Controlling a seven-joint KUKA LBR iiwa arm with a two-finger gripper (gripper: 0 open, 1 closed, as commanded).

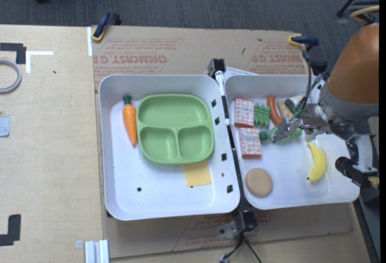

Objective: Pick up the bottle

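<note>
**End effector parked low in the right bin, bottle can't really be picked out**

Two white bins are seen side by side on the table [48, 153]. In the left bin [120, 195] a green divided plate [175, 128] is sat in the middle, with a toy carrot [129, 122] just beside its left edge and a yellow cheese slice [198, 174] touching its lower rim.

The right bin [289, 192] is where it gets busy. Two red-and-white cartons [246, 127] are lined up near the divider, a green leafy piece [262, 114] and a red sausage [274, 110] are lying just right of the upper one, a round tan bun [259, 183] is parked near the front wall, and a banana [316, 162] is lying toward the right side.

The end effector [288, 128] is lowered among the clutter between the sausage and the banana, with something green seen right at its tip. Whether it's apart or closed can't be told, since the tip is lost in the clutter. The bottle can't be made out for sure; if anywhere, it's hidden in that small pile by the tip.
</note>
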